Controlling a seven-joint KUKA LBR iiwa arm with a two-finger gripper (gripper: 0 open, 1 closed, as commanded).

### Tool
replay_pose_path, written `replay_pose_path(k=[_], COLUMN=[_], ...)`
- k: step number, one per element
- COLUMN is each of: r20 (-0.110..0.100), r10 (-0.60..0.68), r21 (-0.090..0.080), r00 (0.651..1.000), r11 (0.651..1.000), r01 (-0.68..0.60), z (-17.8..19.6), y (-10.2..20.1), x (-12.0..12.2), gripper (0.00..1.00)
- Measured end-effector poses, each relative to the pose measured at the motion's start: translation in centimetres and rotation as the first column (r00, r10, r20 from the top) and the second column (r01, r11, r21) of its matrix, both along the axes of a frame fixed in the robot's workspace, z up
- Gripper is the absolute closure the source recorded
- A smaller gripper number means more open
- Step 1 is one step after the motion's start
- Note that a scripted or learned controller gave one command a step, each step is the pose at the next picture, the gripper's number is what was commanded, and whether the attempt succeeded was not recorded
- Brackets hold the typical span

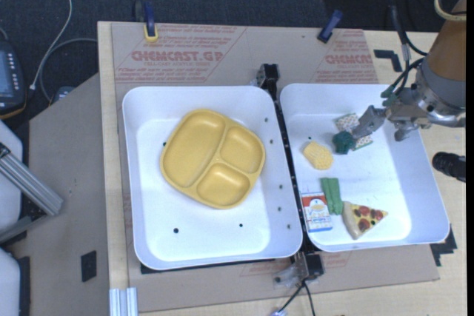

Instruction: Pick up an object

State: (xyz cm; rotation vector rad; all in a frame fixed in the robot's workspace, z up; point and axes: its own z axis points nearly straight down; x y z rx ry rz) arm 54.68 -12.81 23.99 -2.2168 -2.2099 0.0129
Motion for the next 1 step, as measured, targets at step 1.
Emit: replay_pose_path(k=[1], r20=[0.013], r10=[0.003], r21=[-0.002], r00=[1.0], r11=[1.0], r01=[-0.003], z=[0.72], y=[0.04], x=[0.25], gripper=[0.0])
